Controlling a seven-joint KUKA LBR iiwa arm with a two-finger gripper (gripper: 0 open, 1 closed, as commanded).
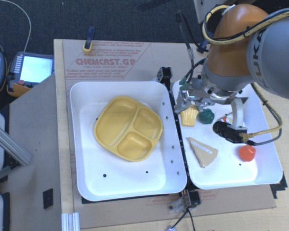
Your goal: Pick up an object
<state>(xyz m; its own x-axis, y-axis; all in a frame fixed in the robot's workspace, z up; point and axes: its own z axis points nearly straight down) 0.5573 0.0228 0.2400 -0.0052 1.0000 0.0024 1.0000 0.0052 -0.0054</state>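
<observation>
Hand [190, 105] sits over a pale-yellow, possibly ridged object [188, 116].

light: bright, even overhead | shadows: soft | focus: slightly soft

Grey KUKA arm [274, 52], smooth rounded casing, black lettering partly visible on upper link. Glossy orange band [236, 25] above wrist, dome-shaped. Yellow-and-black cable [213, 14] looped beside orange section. Thin black cables [188, 30] trailing toward wrist. Grey cylindrical wrist flange [226, 81] beneath band. Silver metal two-finger gripper [189, 101] with angular bracketed body. Black module [229, 131] with cable attached, low on wrist assembly.
</observation>
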